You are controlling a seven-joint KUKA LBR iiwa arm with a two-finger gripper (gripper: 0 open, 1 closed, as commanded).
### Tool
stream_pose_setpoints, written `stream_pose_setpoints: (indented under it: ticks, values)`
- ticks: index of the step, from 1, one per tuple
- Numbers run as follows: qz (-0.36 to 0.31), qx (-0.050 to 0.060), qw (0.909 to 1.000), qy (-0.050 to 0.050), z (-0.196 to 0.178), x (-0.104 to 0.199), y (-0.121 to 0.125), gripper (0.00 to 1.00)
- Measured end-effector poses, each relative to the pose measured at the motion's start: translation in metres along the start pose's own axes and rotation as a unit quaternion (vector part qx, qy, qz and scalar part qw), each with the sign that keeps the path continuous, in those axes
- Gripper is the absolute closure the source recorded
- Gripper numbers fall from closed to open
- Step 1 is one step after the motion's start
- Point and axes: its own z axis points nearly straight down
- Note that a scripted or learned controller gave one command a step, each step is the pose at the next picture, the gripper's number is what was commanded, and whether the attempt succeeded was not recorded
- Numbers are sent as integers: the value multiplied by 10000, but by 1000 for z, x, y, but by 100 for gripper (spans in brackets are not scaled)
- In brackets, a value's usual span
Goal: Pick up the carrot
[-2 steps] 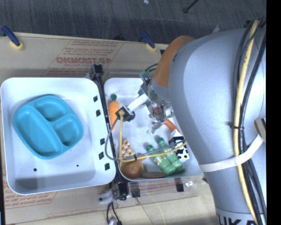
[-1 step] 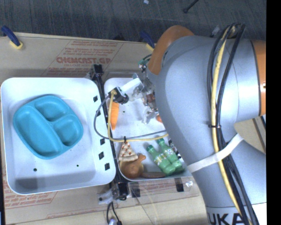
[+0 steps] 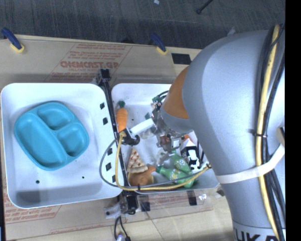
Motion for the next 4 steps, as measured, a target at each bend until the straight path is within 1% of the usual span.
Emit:
stream_pose_setpoints:
  ticks: [1, 2, 3, 4]
  values:
    - [-298, -12, 9995, 30, -3, 57, 20, 0]
    - [-333, 37, 9994, 6, -12, 57, 17, 100]
    - [-336, 39, 9994, 2, -12, 56, 17, 0]
    - [10, -2, 10000, 42, -3, 90, 33, 0]
